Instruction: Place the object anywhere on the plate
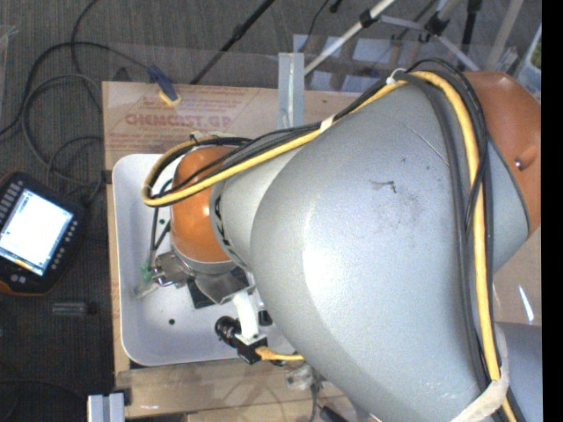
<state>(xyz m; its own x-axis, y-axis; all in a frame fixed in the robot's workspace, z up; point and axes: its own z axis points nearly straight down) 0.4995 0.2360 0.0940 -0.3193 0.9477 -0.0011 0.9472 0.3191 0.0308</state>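
White bin on the left, arm low over it | object: hidden under the wrist, cannot tell where | plate: hidden as well | gripper: grip state cannot be told | progress: placement unconfirmed, judged pending | beside: pendant, yellow cable

The one camera hangs above the bench, tilted down on it. The grey arm comes in from three o'clock, so near the lens that it covers most of the frame. At nine o'clock a white bin shows; floor cables lie toward eleven o'clock.
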